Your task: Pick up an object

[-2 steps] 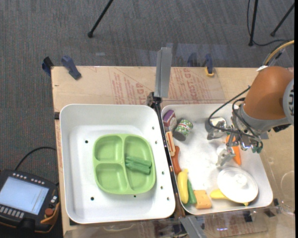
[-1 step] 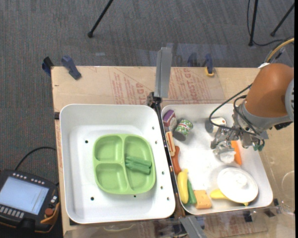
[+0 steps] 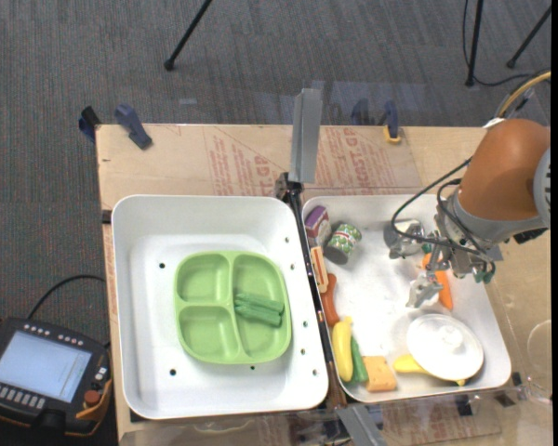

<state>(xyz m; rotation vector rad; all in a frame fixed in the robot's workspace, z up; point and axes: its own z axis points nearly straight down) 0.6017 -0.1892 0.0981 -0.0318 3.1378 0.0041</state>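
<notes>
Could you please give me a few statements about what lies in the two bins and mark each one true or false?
1. The green divided plate sits in the left bin. True.
2. A dark green object lies on that plate. True.
3. The white bowl is in the left bin. False: it is in the right bin, near its front.
4. The tool hangs over the left bin. False: it is over the right bin.
5. A yellow banana-like piece lies by the right bin's left wall. True.

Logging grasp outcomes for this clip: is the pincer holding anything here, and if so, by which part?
It cannot be told. The pincer hangs low in the right bin, right at an orange carrot-like piece, but the view is too cluttered to show a hold.
</notes>
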